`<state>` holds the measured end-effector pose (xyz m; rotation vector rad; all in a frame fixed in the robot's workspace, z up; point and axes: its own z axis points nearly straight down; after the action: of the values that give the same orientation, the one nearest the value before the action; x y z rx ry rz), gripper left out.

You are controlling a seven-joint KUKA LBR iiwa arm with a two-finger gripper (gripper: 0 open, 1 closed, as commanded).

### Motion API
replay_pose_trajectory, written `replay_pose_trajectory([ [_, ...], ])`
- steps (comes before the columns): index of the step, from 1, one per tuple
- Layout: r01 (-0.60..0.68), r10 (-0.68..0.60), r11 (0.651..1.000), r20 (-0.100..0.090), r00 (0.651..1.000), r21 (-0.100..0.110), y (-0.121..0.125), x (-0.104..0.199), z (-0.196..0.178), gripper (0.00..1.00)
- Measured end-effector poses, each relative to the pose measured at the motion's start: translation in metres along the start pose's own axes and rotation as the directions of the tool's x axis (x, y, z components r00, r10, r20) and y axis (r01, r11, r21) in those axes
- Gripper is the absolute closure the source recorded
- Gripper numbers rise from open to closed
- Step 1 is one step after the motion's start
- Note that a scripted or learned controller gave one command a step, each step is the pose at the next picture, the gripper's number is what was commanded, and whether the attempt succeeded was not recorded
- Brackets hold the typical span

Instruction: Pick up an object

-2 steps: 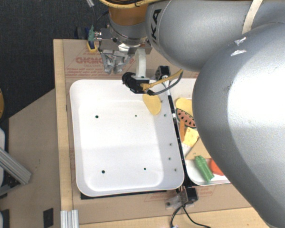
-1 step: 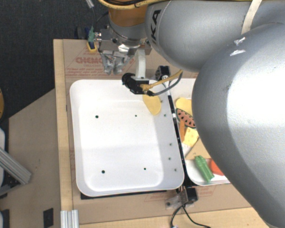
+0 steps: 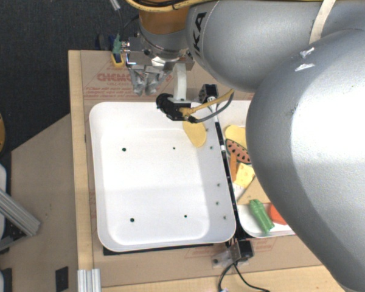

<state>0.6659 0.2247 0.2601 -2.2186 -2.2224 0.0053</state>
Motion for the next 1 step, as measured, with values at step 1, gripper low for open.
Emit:
replay_pose_trajectory([
  [1, 0.0, 0.0, 1.0, 0.0, 1.0, 0.0, 0.0, 0.0, 0.0011, 1.0],
])
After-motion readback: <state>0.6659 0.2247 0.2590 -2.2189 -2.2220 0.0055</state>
